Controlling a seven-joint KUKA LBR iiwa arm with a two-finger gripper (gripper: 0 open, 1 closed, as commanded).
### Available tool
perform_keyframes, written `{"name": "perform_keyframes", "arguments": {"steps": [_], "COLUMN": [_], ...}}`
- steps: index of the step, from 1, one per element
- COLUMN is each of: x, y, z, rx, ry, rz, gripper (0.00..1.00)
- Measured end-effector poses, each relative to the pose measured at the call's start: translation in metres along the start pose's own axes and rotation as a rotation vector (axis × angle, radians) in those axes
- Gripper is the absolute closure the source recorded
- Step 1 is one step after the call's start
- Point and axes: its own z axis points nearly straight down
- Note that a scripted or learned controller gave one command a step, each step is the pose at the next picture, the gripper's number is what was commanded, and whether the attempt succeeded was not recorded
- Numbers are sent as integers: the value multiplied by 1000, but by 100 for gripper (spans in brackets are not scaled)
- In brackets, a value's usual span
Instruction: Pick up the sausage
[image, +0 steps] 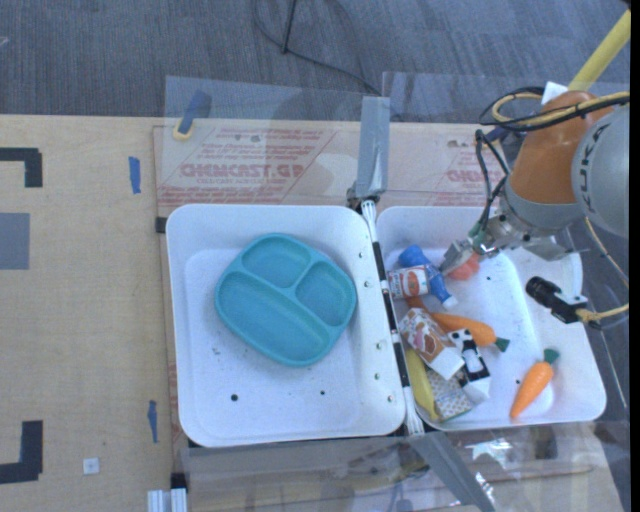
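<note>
The jaws (478, 243) hang low at the back of the right bin (585, 400), tips over a reddish piece (462, 262) that could be the sausage; whether they are wide, narrow or closed on it cannot be told. Around it lie a blue bottle (420, 268), two carrots (532, 386) and packets. Left bin (190, 400) holds a teal plate (286, 297); no lift yet, so pickup looks unfinished.
</note>
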Motion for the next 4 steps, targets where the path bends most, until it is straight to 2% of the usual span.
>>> {"name": "perform_keyframes", "arguments": {"steps": [1, 2, 3, 4], "x": [-48, 2, 90, 102], "y": [3, 15, 26, -25], "z": [2, 0, -92, -92], "rx": [12, 6, 9, 12], "ry": [18, 6, 13, 16], "rz": [-354, -487, -469, -422], "gripper": [100, 100, 100, 100]}}
